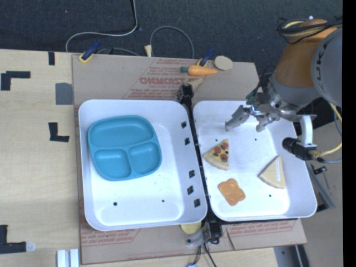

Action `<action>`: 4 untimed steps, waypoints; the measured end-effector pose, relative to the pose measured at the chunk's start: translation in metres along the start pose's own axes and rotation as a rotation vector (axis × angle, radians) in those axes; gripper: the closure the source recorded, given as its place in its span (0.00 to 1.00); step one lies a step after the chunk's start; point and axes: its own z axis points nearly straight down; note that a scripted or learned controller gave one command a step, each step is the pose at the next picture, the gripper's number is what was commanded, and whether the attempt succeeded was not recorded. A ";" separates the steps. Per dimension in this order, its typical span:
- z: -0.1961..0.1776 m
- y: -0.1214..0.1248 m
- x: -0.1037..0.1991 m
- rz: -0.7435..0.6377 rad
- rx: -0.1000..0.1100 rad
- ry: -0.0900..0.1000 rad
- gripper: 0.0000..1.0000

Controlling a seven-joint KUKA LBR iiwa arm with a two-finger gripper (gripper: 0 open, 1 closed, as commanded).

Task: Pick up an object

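In the right bin (289,207) lie three toy foods: a pizza slice (218,154) near the middle, an orange piece (231,192) toward the front, and a pale sandwich wedge (273,173) at the right. My gripper (246,122) hangs over the back part of this bin, open, its two fingers spread with nothing between them. It is behind and to the right of the pizza slice, clear of all three items.
The left bin (97,204) holds a blue divided plate (125,147). A toy carrot (201,70) and a tan disc (223,63) lie on the cardboard behind the bins. Cables run along the back.
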 end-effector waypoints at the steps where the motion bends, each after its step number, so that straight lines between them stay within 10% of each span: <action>1: 0.086 -0.016 0.027 0.000 0.008 0.002 0.00; 2: 0.119 -0.014 0.025 0.000 -0.001 -0.002 0.00; 3: 0.107 -0.012 0.023 0.001 -0.007 -0.004 1.00; 4: 0.014 -0.069 0.064 -0.003 -0.004 0.002 1.00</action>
